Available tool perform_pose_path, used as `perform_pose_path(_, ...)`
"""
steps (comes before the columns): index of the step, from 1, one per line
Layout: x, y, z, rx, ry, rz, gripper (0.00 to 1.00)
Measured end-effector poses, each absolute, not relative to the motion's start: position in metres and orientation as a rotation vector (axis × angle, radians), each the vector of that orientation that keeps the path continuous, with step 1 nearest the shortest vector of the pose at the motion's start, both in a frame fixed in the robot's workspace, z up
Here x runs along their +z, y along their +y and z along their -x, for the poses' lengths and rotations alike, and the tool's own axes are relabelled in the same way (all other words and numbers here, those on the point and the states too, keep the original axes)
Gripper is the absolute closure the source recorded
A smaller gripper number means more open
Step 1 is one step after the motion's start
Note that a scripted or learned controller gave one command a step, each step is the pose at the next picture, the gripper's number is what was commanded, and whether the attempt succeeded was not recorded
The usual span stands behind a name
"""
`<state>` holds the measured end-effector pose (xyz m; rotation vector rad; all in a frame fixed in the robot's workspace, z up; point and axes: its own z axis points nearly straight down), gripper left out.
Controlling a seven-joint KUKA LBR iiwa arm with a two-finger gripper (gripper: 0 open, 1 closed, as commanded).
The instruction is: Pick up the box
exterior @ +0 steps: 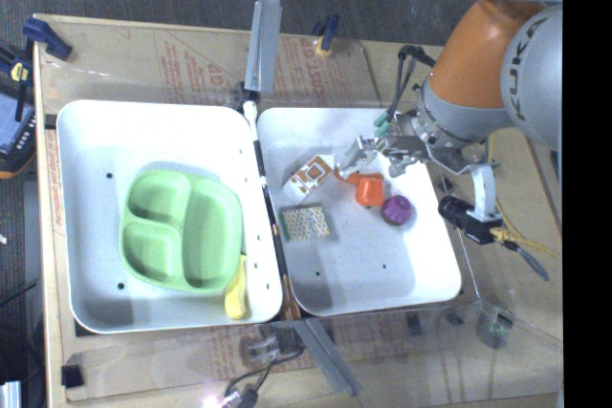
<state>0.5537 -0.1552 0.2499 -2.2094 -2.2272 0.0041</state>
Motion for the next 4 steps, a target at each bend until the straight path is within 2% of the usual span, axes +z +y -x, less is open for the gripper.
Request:
perform_pose_path(1, 0.104, -0.122, -0.564, 0.007, -2.294, 2.140, 0.00)
perform_pose_path(2, 0.091, -0.130, -0.622, 0.001, -2.311, 2.125, 0.00)
perform_pose_path(3, 0.130, -0.127, -0.547, 0.002, -2.448, 1.964, 0.00)
perform_pose_path(4, 0.181, -0.202, -0.559, 0.001, -2.415, 2.009, 0.00)
